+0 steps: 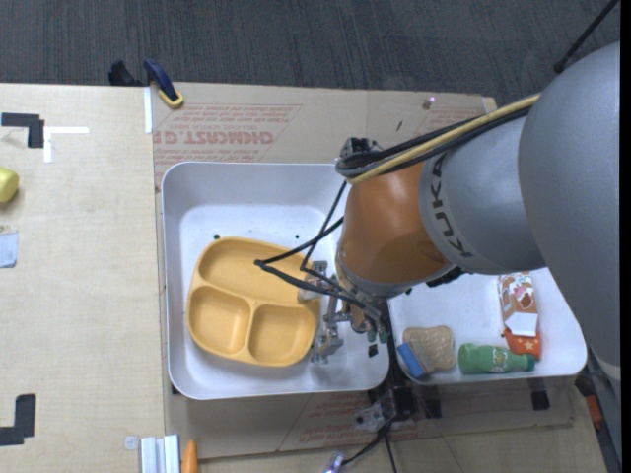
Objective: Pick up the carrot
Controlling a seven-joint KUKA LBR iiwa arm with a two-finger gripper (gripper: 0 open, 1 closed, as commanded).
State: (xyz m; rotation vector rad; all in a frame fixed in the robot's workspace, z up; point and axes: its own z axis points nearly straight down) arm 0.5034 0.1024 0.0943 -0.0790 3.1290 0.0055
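The pick is, as I judge it, not yet done: nothing that I can name as the carrot sits in my gripper [335,335], and whether my jaws stand open or closed I cannot tell, because the metal there is small and tangled with black cables. My gripper hangs low over the left bin [173,264], at the right-hand edge of the yellow divided plate [232,308], whose three compartments look bare. My own arm [394,225] (the orange band bulks large from this high camera) covers the bin's right side and the wall between the two bins. Where the carrot lies I cannot tell; my best guess is that it is under my wrist, close beside the plate, since that is where I am reaching. So I can say nothing sure of its colour, shape or lie. In the right bin [562,363] I see a green bottle [493,360] lying on its side, a printed packet [519,313] just above it, a beige lump [429,343] and a small blue thing [411,363] touching the lump's lower left, none of them carrot-like. A small orange tip [187,451] shows at the bench's lower edge, outside both bins, too small to name. Left to do, by my reckoning: the grasp itself, then the lift.
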